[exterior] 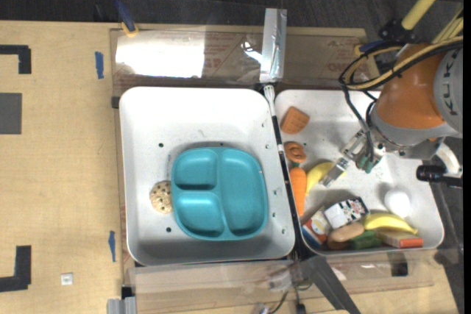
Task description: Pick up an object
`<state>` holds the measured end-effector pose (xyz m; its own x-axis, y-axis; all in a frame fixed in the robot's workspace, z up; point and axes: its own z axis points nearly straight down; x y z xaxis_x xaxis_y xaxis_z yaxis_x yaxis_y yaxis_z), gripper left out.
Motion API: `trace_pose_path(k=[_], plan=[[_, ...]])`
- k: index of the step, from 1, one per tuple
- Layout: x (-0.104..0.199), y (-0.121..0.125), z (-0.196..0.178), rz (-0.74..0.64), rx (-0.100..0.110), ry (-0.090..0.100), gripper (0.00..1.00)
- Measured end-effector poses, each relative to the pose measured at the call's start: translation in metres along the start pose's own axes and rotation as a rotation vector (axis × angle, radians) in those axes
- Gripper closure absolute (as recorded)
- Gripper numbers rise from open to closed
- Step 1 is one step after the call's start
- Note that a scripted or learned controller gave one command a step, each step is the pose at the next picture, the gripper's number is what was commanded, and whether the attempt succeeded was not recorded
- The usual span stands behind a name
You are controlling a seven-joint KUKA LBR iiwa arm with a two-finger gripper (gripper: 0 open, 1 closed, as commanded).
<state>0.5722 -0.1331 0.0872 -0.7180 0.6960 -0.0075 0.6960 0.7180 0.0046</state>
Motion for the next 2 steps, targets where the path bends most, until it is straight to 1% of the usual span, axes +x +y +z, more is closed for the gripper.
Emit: trace_pose_path(k=[1,2], plan=[[-0.002,0.003,-0.013,0.001,-0.007,-0.008,1.0],[0.042,-0.037,-0.002,-0.013,0.0,0.0,1.0]])
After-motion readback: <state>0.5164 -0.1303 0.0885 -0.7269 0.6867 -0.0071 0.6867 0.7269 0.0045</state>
